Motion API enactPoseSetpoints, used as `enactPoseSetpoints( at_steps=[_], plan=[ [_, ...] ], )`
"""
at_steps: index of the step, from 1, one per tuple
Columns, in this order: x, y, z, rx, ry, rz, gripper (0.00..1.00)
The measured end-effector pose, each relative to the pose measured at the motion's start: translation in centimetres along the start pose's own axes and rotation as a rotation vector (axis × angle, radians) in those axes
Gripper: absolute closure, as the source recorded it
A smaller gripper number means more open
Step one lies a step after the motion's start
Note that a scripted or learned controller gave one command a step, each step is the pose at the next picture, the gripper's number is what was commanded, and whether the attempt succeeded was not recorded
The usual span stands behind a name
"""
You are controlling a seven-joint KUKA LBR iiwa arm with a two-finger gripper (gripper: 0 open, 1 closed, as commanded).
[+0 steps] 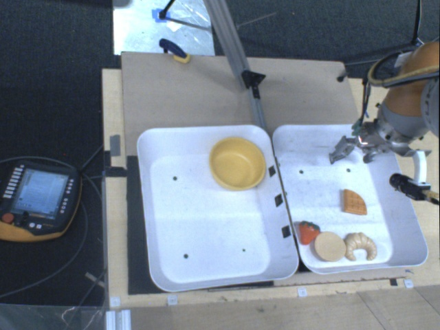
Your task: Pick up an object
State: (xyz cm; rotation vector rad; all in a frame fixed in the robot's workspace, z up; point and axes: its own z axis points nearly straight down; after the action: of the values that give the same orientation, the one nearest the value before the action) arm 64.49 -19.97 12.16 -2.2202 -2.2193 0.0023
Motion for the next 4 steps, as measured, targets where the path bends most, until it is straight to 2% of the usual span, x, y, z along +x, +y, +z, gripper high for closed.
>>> enactPoseSetpoints(
  at_steps=[1, 2, 3, 4],
  plan=[
    [0.0, 0.0, 3.2, -0.002, -0.001, -0.001, 0.0],
    [0.0, 0.1, 2.0, -0.005, -0.001, -0.002, 1.0],
    [0.2, 0.1, -2.2, -0.006, -0.002, -0.001, 1.0],
    [-0.2, 1.0, -8.0, -0.009, -0.002, -0.001, 1.0]
  ],
)
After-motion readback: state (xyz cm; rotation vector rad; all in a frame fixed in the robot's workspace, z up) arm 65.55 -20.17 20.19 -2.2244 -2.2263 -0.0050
